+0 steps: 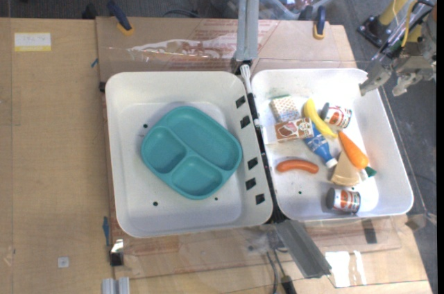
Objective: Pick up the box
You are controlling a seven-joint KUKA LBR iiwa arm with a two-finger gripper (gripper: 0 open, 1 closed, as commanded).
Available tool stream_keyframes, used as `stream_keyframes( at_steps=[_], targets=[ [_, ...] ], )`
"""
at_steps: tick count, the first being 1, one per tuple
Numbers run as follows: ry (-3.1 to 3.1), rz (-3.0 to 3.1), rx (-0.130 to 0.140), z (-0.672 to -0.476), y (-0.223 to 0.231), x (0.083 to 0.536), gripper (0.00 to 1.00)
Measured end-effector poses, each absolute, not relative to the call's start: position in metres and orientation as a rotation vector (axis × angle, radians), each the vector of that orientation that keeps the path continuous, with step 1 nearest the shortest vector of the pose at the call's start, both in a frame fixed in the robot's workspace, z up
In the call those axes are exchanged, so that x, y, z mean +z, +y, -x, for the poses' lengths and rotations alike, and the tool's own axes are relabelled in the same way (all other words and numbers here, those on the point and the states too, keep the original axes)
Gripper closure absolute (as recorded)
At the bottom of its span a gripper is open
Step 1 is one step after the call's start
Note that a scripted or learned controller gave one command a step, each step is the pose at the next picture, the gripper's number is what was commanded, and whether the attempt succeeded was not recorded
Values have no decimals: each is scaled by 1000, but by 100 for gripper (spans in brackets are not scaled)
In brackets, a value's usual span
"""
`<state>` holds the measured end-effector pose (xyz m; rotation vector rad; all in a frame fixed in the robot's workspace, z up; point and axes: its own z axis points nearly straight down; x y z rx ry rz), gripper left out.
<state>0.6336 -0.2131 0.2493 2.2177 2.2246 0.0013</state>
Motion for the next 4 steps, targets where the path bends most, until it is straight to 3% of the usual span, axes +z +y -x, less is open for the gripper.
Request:
stream_keyframes(
  at_steps=[1, 2, 3, 4],
  targets=[
    [2273, -2164, 19, -659, -209, 108, 0],
    [2310, -2127, 30, -604, -211, 93, 0],
    [2369, -2057, 25, -528, -212, 92, 0],
    [2384, -2053, 20, -484, -214, 93, 0]
  ],
)
